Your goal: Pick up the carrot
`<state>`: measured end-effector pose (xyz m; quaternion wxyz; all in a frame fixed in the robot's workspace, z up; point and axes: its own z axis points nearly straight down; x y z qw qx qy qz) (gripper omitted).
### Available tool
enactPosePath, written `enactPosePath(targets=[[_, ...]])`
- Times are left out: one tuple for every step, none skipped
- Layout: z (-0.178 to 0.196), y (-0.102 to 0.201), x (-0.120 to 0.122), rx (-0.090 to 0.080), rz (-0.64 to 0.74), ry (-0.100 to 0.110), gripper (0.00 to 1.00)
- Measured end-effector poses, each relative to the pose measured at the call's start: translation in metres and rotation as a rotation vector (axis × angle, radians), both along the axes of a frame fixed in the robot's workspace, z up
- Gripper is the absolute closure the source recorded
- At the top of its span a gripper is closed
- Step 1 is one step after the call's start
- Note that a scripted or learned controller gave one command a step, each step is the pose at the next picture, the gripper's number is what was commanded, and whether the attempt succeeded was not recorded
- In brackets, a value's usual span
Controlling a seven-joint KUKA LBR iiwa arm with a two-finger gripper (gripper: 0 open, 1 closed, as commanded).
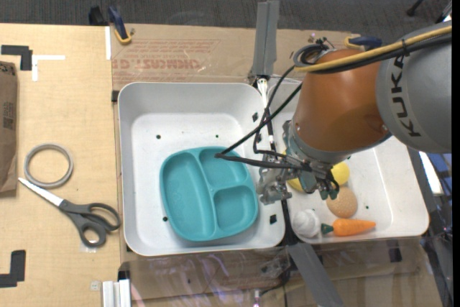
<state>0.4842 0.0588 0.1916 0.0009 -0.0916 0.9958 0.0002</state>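
The carrot [350, 227], orange with a green stub at its left end, lies on the floor of the right bin [402, 216] near the front wall. The arm's orange band and wrist hang over the right bin's left half, above and left of the carrot. My gripper [298, 187] sits below the wrist near the divide between the bins, a short way up and left of the carrot; cables and the wrist cover its fingers.
A tan egg-shaped object [343, 203], a yellow object [338, 174] and a small white object [305, 223] crowd around the carrot. The left bin [144, 154] holds a teal divided plate [208, 194]. Scissors [75, 211] and a tape roll [48, 164] lie on the bench at left.
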Motion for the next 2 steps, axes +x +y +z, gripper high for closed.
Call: enactPosePath(targets=[[0.000,0.025,0.000,-0.001,-0.305,0.001,1.00],[0.125,0.028,-0.005,-0.001,-0.634,0.001,1.00]])
